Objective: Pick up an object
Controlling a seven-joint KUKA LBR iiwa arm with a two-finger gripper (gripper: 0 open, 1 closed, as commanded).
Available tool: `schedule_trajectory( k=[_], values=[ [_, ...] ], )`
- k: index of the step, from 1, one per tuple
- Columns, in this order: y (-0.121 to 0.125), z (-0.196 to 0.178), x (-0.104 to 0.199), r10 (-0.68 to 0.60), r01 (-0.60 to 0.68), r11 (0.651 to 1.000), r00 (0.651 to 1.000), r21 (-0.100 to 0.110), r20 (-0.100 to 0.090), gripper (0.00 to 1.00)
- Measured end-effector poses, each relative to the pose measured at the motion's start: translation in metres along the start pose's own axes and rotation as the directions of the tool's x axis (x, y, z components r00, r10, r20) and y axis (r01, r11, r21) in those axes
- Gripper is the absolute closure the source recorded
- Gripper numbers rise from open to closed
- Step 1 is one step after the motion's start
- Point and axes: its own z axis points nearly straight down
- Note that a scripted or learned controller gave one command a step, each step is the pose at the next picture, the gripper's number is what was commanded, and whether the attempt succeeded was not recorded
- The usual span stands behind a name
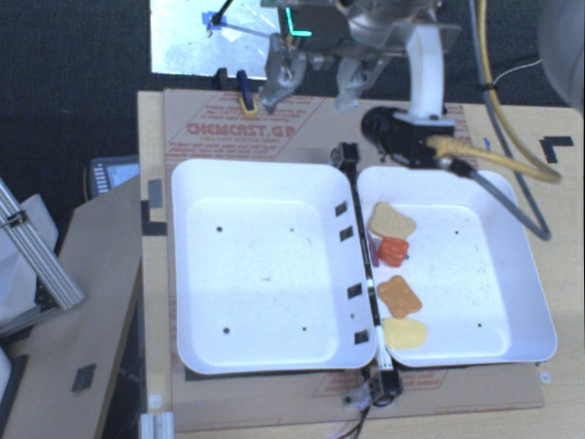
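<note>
Fingers [279,79] look spread with nothing between them, though blur makes that uncertain; the gripper [311,85] hangs above the bins' far edge. Four toys lie along the right bin's [512,273] left wall. Descend squarely over the red one [393,251], clear of the divider.

We see a robotics lab: a bench [155,273] topped with printed cardboard [242,128], two white bins [260,176] clipped together, loose yellow cables [512,161], and an aluminium rail [37,250] alongside.
</note>
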Motion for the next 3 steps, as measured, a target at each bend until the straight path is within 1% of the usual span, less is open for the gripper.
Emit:
schedule_trajectory(
  k=[1, 2, 3],
  values=[
    [0.0, -0.012, 0.0, -0.001, 0.001, 1.0, 1.0, -0.003, -0.002, 1.0],
    [0.0, -0.011, 0.0, -0.001, 0.001, 1.0, 1.0, -0.002, -0.002, 0.0],
    [0.0, -0.023, 0.001, -0.002, 0.002, 1.0, 1.0, -0.004, -0.003, 1.0]
  ],
)
